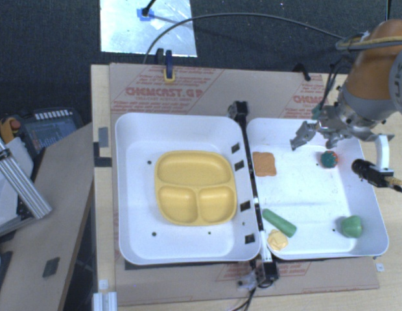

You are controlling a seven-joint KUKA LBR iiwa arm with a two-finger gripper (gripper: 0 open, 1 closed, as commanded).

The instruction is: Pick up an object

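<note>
You have five loose pieces in the right bin (376, 238). The small teal ball (328, 159) lies near the bin's far right corner, just below the gripper (316, 142) and a little right of its middle. The fingers (299, 139) look spread wide with nothing between them. The ball sits nearer the right-hand one, and you cannot tell whether it is touched.

Along the bin's left edge you see an orange square (264, 163) lying flat toward the far end. A green cylinder (279, 222) lies slantwise toward the near end, with a yellow lump (277, 240) just beside it in the near left corner. A green round piece (351, 225) rests by the near right corner, well apart from the ball.

The arm (376, 76) comes in over the bin's far right corner, its orange band above the grey wrist, with the wrist leaning down and leftward into the bin.

In the left bin (133, 238) a yellow tray (193, 186) with three compartments sits near the middle.

Both bins stand on a brown board (207, 89) on the surface. You can read "CHEMCAST GP" in red print along its far edge, and more red print on the right of that edge is partly hidden by the arm. A blue clamp (168, 60) grips the board's far edge.
</note>
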